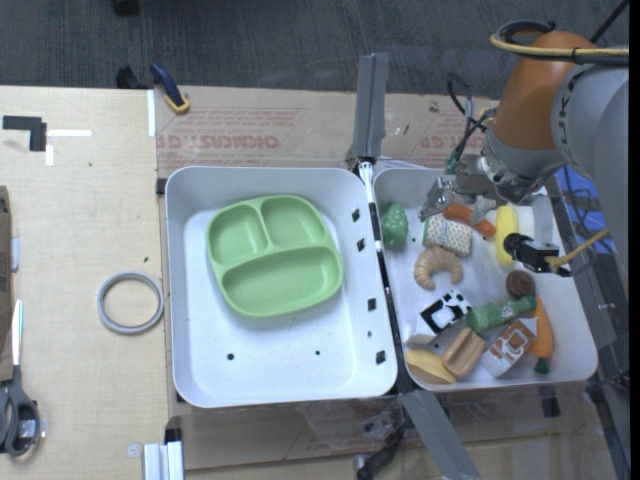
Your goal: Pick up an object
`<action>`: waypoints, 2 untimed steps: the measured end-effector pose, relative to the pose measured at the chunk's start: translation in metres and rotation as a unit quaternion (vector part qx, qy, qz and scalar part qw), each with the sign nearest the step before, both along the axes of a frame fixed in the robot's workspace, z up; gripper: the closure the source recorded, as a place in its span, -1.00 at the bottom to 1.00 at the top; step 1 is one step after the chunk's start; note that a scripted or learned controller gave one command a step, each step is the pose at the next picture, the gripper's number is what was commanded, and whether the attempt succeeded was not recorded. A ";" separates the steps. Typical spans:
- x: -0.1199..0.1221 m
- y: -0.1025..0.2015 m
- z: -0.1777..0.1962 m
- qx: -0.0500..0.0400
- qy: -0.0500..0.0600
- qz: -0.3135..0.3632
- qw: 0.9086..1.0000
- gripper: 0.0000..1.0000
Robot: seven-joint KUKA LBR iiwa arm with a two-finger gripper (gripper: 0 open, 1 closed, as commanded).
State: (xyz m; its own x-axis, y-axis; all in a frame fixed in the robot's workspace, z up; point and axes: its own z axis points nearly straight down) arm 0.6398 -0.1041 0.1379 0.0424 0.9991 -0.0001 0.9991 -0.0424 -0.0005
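Observation:
My gripper (443, 196) hangs low over the back of the right bin (570, 373), under the orange wrist band. Just below it lie a small orange carrot (470, 217) and a speckled beige block (447, 235). A croissant (438, 264) sits in front of those, and a green broccoli piece (394, 224) lies to their left by the bin wall. Nothing shows between the gripper's tips.
The right bin also holds a yellow banana (507, 234), a brown ball (519, 284), a green bottle (495, 315), a black-and-white piece (445, 311), bread (460, 350) and a long carrot (541, 336). A green divided plate (275, 254) lies in the left bin (190, 368). A tape ring (130, 301) rests on the bench.

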 end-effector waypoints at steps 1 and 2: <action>0.019 -0.017 0.029 -0.001 -0.001 0.052 0.999 -1.00; 0.021 -0.048 -0.041 -0.001 -0.005 0.002 1.000 -1.00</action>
